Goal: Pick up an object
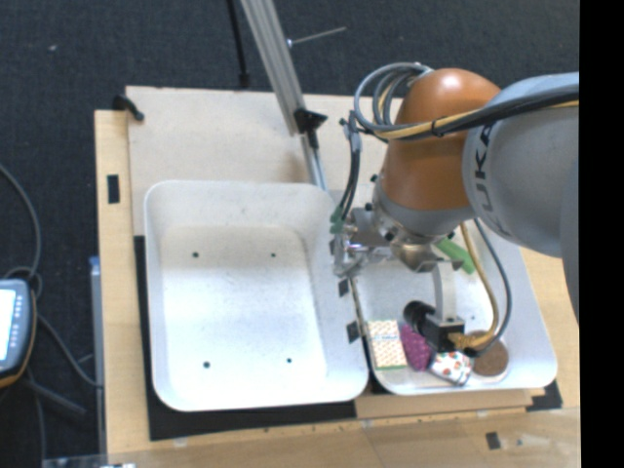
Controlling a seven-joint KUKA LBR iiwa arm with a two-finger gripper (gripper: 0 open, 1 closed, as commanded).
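Note:
My gripper (353,250) hangs under the orange-banded wrist, over the left part of the right bin (531,359), close to the wall shared with the left bin. Small things lie along that bin's front edge: a cream and green checked block (386,345), a purple piece (415,349), a white piece with red dots (450,366) and a brown round piece (491,360). A green piece (451,252) shows partly from under the wrist. The gripper stands behind these things and touches none of them that I can see. The arm hides much of the right bin.
The left bin (166,291) sits to the left, its right wall just beside the gripper. A slanted metal pole (278,61) rises behind the bins. A handheld device (12,325) lies off the bench at far left.

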